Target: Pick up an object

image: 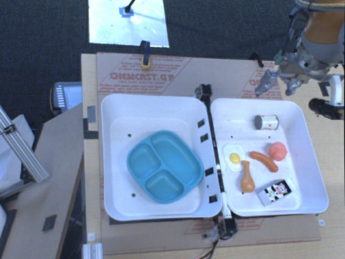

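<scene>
Arm poised above the right bin's far edge.

The gripper (280, 84) hangs spread and holds nothing; the can (267, 122) lies nearest, by the right bin's (315, 190) far edge. Being round and on its side, it could roll from closing fingers.

Dark carpeted floor (43, 31) is filling the view from 9 to 1 o'clock. A pale shiny square sheet (128, 15) is lying on it at 12 o'clock, carrying a small blue marker (127, 11) with a thin dark rod slanting up from it. The wooden tabletop (323, 139) is running across the middle and right, with a printed cardboard sheet (156, 74) spread over it. A yellow clamp (145, 55) is gripping the cardboard's far edge. At 9 o'clock a lower tan surface (54, 161) is sitting beside an aluminium rail (21, 147). Light is falling evenly, casting soft shadows.
</scene>
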You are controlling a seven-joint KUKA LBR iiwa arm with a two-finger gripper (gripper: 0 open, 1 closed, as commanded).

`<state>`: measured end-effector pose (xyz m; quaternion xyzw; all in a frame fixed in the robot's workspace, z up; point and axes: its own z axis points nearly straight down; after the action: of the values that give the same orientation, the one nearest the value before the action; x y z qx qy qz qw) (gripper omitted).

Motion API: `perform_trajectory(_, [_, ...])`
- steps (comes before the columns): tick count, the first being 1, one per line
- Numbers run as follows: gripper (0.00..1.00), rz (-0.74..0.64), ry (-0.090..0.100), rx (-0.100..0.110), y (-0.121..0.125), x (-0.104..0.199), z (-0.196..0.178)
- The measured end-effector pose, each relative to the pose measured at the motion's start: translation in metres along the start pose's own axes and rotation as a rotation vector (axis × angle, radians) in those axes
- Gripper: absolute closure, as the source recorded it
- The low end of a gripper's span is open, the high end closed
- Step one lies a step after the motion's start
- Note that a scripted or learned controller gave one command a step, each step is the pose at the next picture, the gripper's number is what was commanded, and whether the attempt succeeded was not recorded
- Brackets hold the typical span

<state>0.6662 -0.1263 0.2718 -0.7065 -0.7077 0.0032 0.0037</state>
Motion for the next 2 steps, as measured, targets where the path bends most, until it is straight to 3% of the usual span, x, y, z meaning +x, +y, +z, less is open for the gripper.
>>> perform_trajectory(1, [0.00,-0.002,-0.001,-0.009,0.001,0.000,-0.006])
perform_trajectory(2, [0.00,-0.003,0.000,-0.005,-0.001,0.007,0.041])
